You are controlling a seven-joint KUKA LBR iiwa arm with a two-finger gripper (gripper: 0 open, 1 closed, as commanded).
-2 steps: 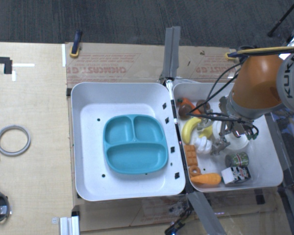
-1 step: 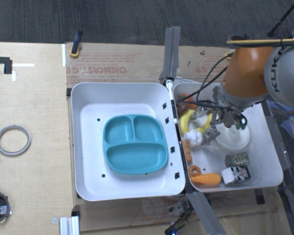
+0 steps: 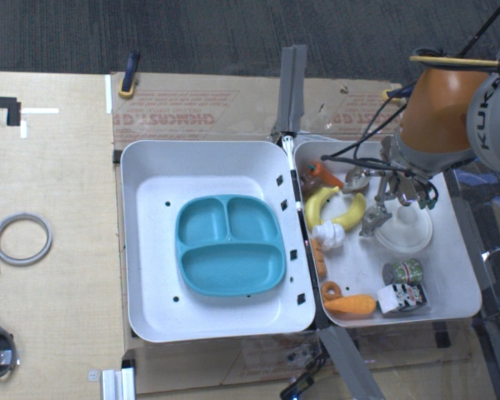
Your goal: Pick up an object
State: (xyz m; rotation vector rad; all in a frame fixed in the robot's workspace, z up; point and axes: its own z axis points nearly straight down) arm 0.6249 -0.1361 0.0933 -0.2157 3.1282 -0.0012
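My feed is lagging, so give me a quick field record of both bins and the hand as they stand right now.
left bin: teal divided plate
right bin: banana, carrot, small can, white round lid, white knob-like piece, other small items
hand: low over the right bin, between banana and lid
grasp: cannot tell
arm: enters from the right

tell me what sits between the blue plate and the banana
In the camera view, the blue plate and the banana are separated by the bins' adjoining white walls, with black clips.
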